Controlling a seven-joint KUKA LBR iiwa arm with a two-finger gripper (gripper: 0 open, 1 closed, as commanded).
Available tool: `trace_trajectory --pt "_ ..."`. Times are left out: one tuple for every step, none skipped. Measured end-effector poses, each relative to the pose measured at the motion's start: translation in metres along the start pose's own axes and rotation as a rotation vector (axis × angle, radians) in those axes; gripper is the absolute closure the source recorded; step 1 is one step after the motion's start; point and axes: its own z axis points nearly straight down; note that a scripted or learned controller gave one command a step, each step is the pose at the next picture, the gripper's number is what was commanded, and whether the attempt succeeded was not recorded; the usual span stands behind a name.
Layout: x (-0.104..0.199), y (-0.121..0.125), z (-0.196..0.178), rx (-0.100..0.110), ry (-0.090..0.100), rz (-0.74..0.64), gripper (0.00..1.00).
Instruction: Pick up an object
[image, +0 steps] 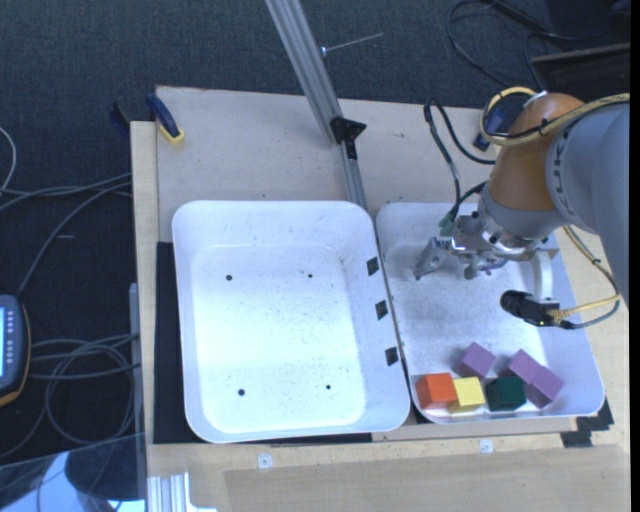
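Observation:
Several small blocks lie in the near corner of the right bin (440, 320): an orange block (436, 388), a yellow block (467, 393), a dark green block (506, 392) and two purple blocks (478, 358) (535, 373). My gripper (448, 264) hangs over the far part of the right bin, well behind the blocks. Its fingers (427, 263) are spread open and nothing is between them.
The left bin (200, 300) lies beside the right one, and they share a dividing wall with black clips (381, 309). A metal rail (318, 85) slants across the bench's back. A black cable fitting (528, 306) hangs from the wrist over the right bin.

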Motion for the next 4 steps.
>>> trace_trajectory --pt "0.000 0.003 -0.015 -0.010 0.000 0.000 1.00" --pt "-0.003 0.004 -0.080 -0.017 -0.003 -0.001 1.00" --pt "-0.003 0.006 -0.135 -0.017 -0.003 -0.001 1.00" --pt "-0.003 0.006 -0.098 -0.003 -0.001 0.000 1.00"
